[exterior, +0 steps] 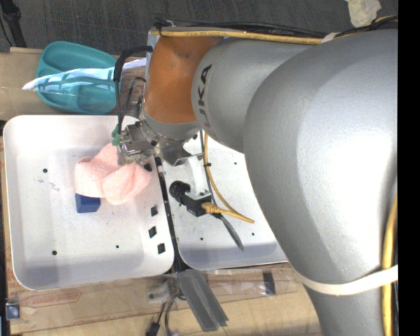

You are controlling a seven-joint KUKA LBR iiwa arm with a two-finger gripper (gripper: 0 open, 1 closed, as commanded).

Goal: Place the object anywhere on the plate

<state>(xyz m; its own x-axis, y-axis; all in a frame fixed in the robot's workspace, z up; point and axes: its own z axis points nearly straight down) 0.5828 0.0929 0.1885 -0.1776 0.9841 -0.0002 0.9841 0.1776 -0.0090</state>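
From above, the arm (301, 138) takes up most of the right half of the frame, a broad grey body with its orange band (173, 79) at upper centre. Below the band, the wrist hardware reaches down to the right edge of the left bin (28, 208), and the gripper (134, 148) sits there, just left of centre. Whether it is spread or pressed together, I cannot tell (the metal parts hide the tips).

A pink, soft-looking object (112, 177) lies in the left bin, in its upper right part, directly beneath and touching the gripper end in the picture. It looks like two rounded lumps side by side. Whether it is pinched cannot be made out. Just below its left lump lies a small blue block (88, 204), touching or nearly touching the pink.

The right bin (224, 250) shows as a strip under the arm, at lower centre. A black cable fitting (185, 196) and a yellow cable (227, 212) hang over it.

At upper left, outside the bins, a teal bowl-like thing (73, 72) lies on the wooden bench (14, 68), with a pale blue-and-white wrapper (66, 80) across it. At the top right corner, a crumpled pale scrap (360, 5) lies on the dark floor.
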